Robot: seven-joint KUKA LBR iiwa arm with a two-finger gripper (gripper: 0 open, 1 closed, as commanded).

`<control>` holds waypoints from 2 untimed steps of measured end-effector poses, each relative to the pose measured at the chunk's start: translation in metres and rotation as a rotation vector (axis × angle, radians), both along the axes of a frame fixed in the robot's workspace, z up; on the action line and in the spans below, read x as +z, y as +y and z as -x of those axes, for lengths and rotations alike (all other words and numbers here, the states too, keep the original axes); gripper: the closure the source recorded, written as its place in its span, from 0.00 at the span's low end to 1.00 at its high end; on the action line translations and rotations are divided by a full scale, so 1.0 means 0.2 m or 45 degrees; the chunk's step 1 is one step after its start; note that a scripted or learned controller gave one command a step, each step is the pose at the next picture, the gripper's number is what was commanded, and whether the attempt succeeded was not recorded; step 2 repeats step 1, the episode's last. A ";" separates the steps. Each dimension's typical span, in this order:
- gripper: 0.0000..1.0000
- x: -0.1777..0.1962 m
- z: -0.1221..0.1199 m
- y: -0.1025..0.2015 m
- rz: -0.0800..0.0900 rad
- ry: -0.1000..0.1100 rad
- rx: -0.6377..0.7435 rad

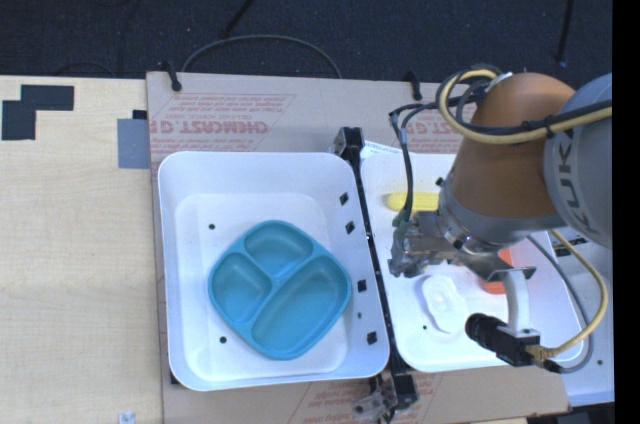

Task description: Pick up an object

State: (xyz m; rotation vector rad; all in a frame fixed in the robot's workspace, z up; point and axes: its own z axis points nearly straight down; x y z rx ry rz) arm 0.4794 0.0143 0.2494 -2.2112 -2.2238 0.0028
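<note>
Arm [510, 162] hides most of yellow object [415, 202].

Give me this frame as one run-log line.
arm: over right bin | gripper: low in bin, fingers unclear | nearby: white object, yellow object, orange object | left bin: blue divided plate | grasp: unconfirmed

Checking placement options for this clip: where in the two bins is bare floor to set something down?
Left bin: bare floor between its walls and the blue divided plate, widest along the far wall. Right bin: crowded under the arm, with a yellow object and a white object.

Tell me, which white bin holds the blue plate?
The left bin: the blue divided plate lies in it. The right bin sits under the arm.
</note>
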 end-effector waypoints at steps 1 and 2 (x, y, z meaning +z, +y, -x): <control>1.00 -0.08 -0.02 0.25 0.002 0.003 -0.002; 1.00 -0.08 -0.02 0.25 0.002 0.003 -0.002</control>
